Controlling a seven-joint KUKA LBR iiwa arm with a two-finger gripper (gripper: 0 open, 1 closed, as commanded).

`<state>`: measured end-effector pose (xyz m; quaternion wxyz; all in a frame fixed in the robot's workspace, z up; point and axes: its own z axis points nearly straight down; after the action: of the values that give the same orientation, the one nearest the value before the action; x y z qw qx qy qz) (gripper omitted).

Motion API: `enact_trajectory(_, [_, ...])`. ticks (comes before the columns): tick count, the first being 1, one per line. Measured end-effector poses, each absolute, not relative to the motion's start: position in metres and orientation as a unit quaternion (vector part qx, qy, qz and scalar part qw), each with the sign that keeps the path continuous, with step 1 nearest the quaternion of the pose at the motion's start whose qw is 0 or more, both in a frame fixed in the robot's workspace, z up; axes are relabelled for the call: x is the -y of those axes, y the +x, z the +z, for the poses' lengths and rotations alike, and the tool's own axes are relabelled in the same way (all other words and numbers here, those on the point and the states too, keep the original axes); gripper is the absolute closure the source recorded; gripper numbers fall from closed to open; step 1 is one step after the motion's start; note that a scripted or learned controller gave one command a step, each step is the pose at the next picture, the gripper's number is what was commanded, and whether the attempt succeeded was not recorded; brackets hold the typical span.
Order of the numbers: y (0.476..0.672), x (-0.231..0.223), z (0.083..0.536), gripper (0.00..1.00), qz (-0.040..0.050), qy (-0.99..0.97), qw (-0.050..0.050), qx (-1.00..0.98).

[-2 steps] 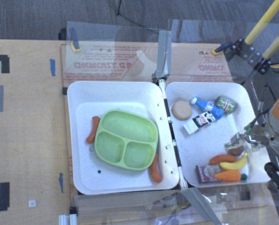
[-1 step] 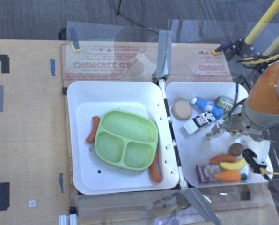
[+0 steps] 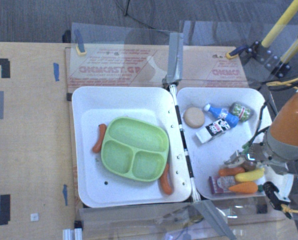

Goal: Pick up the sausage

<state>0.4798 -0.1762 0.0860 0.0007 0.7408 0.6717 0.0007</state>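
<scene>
In the left bin (image 3: 84,184) lie two sausages. The near sausage (image 3: 165,179) is at the front, touching the lower right rim of one green plate (image 3: 134,148). The far sausage (image 3: 99,137) lies just beside the plate's left edge. Both are smooth orange-red cylinders. The plate is glossy plastic with three compartments.

At the front of the right bin (image 3: 201,159) is a heap: one orange carrot (image 3: 243,187), one yellow banana (image 3: 249,175), one reddish-orange piece (image 3: 231,172) and one red packet (image 3: 218,185). The gripper (image 3: 239,157) hangs just over this heap, well apart from both sausages. Whether it is wide or narrow I cannot tell.

Farther back are one black-and-white carton (image 3: 214,130), one round tan disc (image 3: 194,117), one blue bottle (image 3: 220,114) and one green lump (image 3: 240,111).
</scene>
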Motion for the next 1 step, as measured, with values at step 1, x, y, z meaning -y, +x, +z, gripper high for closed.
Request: enact_trajectory(1, [0.4810,0.1785,0.0967,1.00,0.0019,0.742,0.004,-0.670])
